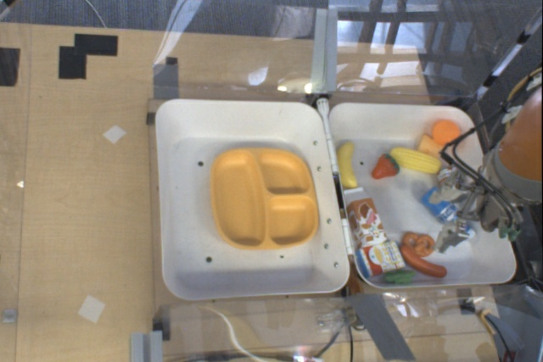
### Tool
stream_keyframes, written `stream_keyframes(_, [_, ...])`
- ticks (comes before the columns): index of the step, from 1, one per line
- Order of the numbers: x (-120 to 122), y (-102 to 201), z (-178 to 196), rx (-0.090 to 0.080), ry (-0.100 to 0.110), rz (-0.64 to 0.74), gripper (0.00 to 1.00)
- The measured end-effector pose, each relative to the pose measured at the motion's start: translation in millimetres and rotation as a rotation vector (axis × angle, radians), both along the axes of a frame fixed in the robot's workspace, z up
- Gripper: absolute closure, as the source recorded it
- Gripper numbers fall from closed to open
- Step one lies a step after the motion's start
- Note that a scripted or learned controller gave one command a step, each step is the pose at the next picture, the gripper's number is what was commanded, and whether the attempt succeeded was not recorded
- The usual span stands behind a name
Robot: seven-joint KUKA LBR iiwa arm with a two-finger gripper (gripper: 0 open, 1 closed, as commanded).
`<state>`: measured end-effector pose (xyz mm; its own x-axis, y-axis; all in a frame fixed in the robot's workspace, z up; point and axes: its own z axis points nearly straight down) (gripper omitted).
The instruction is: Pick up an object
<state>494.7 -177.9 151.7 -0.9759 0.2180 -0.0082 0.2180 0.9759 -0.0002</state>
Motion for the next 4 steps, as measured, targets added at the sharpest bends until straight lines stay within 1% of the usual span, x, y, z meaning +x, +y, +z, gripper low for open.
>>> stream_keyframes(1, [76,-14,-55,0.004,0.002,-0.402,0.0])
stream_keyframes(2, [124,26,-63,0.004,-0.004,-0.268,0.0])
stream_keyframes(3, [150,68,-62,-0.008,0.028,-0.317,0.0])
stream_keyframes(4, [158,68,-46,-0.006,-0.009,-0.312,1.0])
